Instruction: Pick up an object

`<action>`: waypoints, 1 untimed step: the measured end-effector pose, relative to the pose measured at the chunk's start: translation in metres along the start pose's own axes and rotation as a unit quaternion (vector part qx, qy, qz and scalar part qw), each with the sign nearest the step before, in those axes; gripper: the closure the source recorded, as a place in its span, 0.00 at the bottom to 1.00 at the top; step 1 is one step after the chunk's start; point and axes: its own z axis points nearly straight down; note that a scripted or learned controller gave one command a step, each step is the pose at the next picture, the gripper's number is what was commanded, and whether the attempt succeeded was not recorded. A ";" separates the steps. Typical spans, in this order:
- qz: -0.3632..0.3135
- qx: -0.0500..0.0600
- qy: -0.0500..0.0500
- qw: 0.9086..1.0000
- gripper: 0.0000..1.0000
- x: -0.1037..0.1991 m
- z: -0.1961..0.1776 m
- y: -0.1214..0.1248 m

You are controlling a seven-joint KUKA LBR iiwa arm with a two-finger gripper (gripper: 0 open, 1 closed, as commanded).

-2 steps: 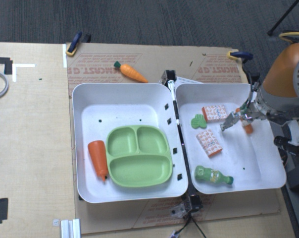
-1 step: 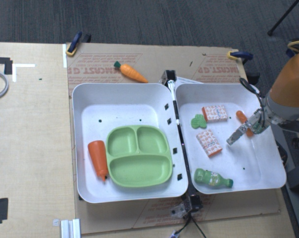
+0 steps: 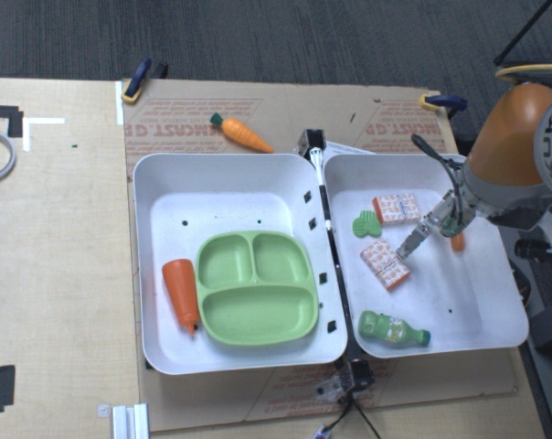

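The fingers come down at a slant into the right bin, their tips just above the upper corner of a small pink-and-white patterned packet that lies flat on the bin floor. From where I stand they look drawn close together, but whether they are parted or clenched I cannot tell, and nothing sits between them, so I would not call anything held. That packet looks to me like the target, since the tips point straight at it. A second packet of the same pattern lies just up from the tips, with a small green toy beside it, and a bit of orange peeks out behind the wrist. A green bottle lies on its side near the bin's front edge, well apart from the rest. In the left bin a green divided plate rests with an orange toy alongside. A toy carrot lies on the cardboard-covered worktop behind the bins.
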 end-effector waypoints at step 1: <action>0.001 -0.001 -0.001 1.000 1.00 -0.001 -0.010 0.000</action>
